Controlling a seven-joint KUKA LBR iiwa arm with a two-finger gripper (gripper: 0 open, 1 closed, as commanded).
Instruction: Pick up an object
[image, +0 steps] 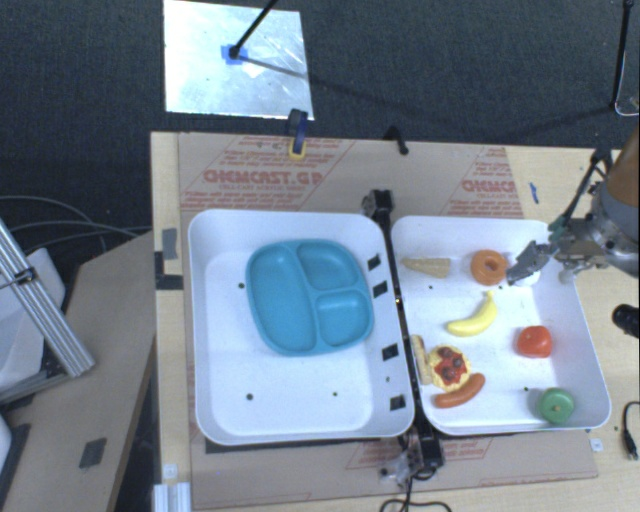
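The right bin (590, 352) holds several toy foods: a tan wedge (428, 266), a brown donut (489, 266), a yellow banana (474, 317), a red tomato (534, 341), a green apple (556, 404), a red sausage (459, 392) and a small pizza piece (447, 366). My gripper (547, 266) hangs over the bin's upper right part, just right of the donut and above the tomato. Its fingers stand apart, open, with nothing between them.
The left bin (225, 400) holds a blue divided plate (308, 296). A black divider (395, 310) with clips runs between the bins. Brown cardboard (270, 175) lies under both bins, and a metal frame (35, 310) stands at the far left.
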